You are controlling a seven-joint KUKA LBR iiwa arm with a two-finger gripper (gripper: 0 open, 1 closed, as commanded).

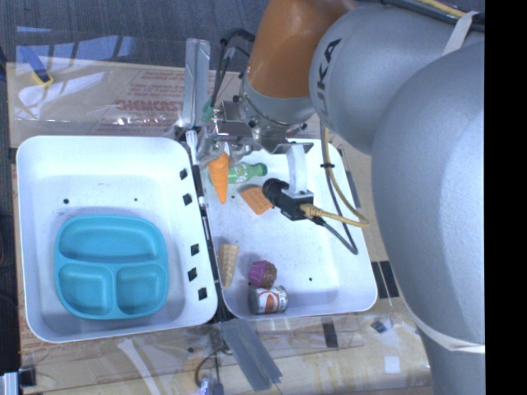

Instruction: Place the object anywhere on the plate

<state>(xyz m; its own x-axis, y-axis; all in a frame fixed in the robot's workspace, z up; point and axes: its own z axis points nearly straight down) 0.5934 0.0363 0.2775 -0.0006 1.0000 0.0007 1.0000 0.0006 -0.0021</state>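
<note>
Reaching in from the right, the arm [387, 97] bends over the right bin [346, 290], its orange band uppermost and the wrist pointed down at the bin's upper left corner. The gripper [221, 146] sits there, directly above a carrot [219, 178], which lies beside the dividing wall; whether the claw is spread or pinching cannot be told from this angle. Judged from position, the carrot is the intended object. Also in the right bin: an orange wedge [257, 200], a cone [228, 262], a purple piece [262, 272] and a can [268, 300]. The blue plate [111, 266] waits in the left bin [41, 163], well apart, nothing delivered yet.
</note>
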